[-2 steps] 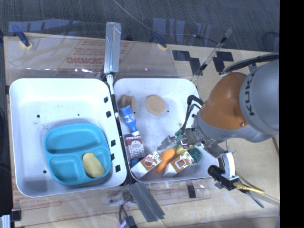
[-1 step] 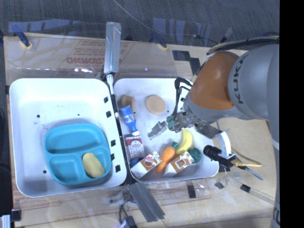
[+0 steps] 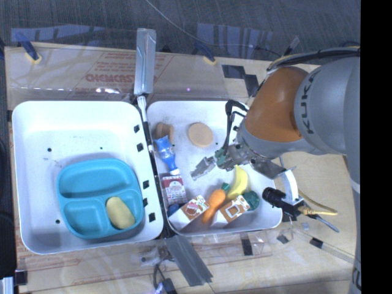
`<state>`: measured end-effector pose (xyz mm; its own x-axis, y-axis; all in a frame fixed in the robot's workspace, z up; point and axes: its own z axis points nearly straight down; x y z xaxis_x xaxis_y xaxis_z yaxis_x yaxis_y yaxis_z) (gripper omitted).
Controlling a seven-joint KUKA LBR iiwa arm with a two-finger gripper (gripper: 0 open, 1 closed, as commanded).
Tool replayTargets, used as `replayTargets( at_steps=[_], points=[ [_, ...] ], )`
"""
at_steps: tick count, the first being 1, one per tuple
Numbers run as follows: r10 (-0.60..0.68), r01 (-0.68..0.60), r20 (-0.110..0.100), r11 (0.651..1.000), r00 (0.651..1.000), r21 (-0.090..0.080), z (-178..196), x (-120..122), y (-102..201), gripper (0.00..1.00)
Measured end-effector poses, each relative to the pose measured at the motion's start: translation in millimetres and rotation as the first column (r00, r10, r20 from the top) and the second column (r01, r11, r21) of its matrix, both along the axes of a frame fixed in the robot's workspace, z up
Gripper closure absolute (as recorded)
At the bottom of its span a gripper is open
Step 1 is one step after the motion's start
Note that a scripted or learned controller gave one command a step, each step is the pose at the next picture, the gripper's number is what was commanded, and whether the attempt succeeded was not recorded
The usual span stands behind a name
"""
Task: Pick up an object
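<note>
The end effector [image 3: 205, 166] is seen over the middle of the right bin [image 3: 184, 112], its fingers apart and nothing between them. In the left bin [image 3: 37, 121], a blue divided tray [image 3: 92, 182] is set toward the near edge, with a yellow potato-like item [image 3: 120, 212] in its near right compartment. Along the right bin's left wall a blue packet [image 3: 165, 153] and a small carton [image 3: 174, 189] are found; a round biscuit [image 3: 199, 134] lies toward the far edge; a carrot [image 3: 214, 203] and banana [image 3: 237, 181] rest by the near edge.

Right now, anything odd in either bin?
Nothing spilled or damaged. Right bin: cartons, carrot and banana lie jumbled at the near wall. Left bin: potato sits in the blue tray.
</note>
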<state>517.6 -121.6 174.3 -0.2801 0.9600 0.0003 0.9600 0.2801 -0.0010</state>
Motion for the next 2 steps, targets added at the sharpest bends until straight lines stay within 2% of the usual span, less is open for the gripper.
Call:
replayTargets(
  at_steps=[1,2],
  points=[
    [-0.083,0.083,0.005,0.997,0.997,0.007,-72.9,-11.0,-84.3,0.00],
    [0.195,-0.195,-0.002,0.981,0.981,0.003,-82.5,-1.7,-53.0,0.00]
  ],
)
